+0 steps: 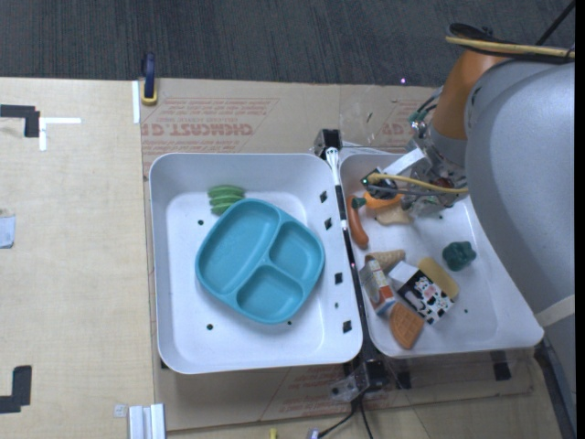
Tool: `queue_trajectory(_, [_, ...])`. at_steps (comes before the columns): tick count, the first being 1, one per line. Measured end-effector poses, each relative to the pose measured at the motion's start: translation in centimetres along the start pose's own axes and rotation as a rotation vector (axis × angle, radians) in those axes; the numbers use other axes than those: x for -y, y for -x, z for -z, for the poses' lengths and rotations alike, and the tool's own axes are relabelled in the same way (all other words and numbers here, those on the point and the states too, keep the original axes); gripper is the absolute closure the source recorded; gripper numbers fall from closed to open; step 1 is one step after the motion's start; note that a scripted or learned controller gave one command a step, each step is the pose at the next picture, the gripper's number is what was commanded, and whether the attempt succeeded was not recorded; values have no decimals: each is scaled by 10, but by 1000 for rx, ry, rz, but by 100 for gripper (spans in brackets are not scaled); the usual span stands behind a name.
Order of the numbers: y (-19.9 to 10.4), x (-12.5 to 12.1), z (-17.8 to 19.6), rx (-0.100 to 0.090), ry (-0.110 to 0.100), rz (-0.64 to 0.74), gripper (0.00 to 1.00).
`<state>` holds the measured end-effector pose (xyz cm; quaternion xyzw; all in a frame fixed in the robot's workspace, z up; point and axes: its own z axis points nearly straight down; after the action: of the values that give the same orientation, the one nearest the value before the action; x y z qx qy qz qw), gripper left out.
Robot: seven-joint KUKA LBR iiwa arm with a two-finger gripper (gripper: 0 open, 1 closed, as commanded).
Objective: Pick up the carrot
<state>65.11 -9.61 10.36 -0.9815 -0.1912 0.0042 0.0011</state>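
1. Gripper [409,196]: low over the far end of the right bin [494,323], hung from the grey arm [526,163] reaching in from the right. Open or clenched: cannot tell, too much clutter around it.
2. Just left of the gripper: an orange-and-tan chunk [384,207]. Touching or not, cannot tell.
3. Carrot [358,229]: flat on the right bin's floor, along its left wall, just left of the chunk. Apart from the gripper, ungrasped.
4. Nearer side of the same bin: tan wedge [388,257], small red-labelled bottle [379,286], black-and-white patterned box [425,297] with a yellow block [441,275] against it, orange-brown ridged piece [407,326] at the near end.
5. Toward the arm's side: dark green lump [460,254], on its own.
6. Left bin [174,337]: blue three-compartment plate [260,259] set at a slant mid-bin, green pods [227,197] at its far edge.
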Motion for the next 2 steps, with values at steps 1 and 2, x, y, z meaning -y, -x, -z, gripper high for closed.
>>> queue_trajectory(1, [2,0,-1,7,-2,2,0])
queue_trajectory(2, [1,0,8,8,-2,7,100])
